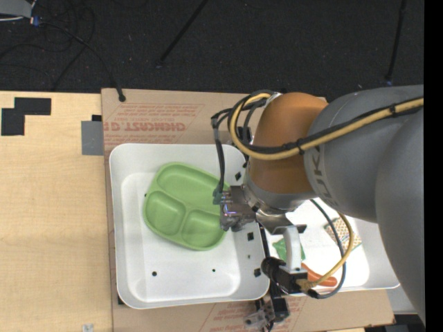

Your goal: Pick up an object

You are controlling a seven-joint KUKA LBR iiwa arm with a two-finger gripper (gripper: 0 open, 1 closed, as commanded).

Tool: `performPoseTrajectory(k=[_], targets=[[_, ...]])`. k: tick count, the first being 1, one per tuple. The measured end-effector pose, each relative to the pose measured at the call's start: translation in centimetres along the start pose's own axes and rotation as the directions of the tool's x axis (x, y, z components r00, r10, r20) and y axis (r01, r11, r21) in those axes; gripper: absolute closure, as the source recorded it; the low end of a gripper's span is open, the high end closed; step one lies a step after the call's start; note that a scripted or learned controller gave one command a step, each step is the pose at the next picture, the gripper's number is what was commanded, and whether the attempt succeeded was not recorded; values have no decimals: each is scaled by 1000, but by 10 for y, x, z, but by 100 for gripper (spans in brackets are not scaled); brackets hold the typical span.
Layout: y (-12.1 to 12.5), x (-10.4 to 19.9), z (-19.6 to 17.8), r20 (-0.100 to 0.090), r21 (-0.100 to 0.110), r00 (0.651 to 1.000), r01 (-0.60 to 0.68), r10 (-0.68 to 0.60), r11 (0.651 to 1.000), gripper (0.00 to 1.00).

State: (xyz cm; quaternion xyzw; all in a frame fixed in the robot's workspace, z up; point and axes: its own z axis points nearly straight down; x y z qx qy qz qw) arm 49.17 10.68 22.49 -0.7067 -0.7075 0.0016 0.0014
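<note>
The hand hangs low over the wall between the two shallow white bins; whether it is apart or together cannot be told. Left, the pale green divided plastic plate lies flat in the left white bin. Right, small green and orange pieces sit beside the hand. Nothing appears lifted, so picking seems still ahead.

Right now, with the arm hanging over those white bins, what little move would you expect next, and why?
Probably a short shift toward the green plate in the left bin. The arm's wrist hangs over that bin's right wall, at the plate's right edge, so the plate looks like the nearest thing to try.
</note>
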Motion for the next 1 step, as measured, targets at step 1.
performPoseTrajectory(k=[1], targets=[[0,0,0,0,1,1000,0,0,1000,0]])
